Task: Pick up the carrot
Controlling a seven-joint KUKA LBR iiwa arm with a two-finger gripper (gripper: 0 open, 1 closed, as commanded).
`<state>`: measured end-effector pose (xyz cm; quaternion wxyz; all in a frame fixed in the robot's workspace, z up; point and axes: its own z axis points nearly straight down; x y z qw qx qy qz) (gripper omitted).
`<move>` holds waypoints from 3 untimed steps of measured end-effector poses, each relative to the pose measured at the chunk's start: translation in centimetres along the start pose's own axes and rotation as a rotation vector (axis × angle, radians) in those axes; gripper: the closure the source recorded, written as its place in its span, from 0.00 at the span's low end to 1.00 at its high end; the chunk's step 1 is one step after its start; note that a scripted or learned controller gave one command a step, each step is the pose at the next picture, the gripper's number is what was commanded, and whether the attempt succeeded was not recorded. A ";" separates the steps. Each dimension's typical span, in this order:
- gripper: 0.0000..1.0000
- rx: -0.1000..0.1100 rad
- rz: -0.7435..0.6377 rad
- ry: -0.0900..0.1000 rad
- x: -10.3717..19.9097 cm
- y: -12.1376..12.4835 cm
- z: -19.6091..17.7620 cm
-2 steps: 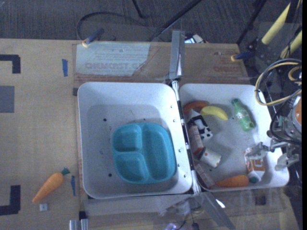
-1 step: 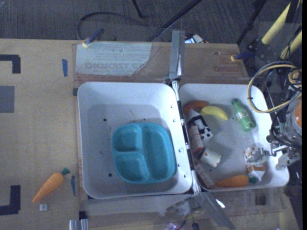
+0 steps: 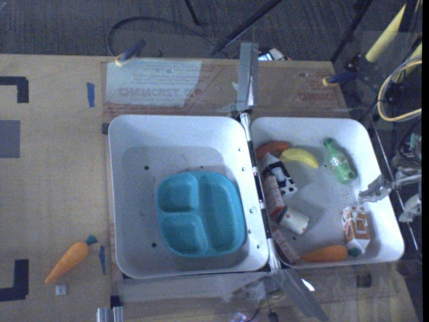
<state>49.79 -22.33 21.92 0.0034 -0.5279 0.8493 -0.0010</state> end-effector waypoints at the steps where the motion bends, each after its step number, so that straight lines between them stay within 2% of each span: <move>1: 0.00 -0.005 -0.099 0.001 0.8 1.7 8.7; 2: 0.00 -0.002 -0.148 0.001 0.7 1.5 -1.4; 3: 0.00 -0.007 -0.413 0.000 0.8 1.7 6.8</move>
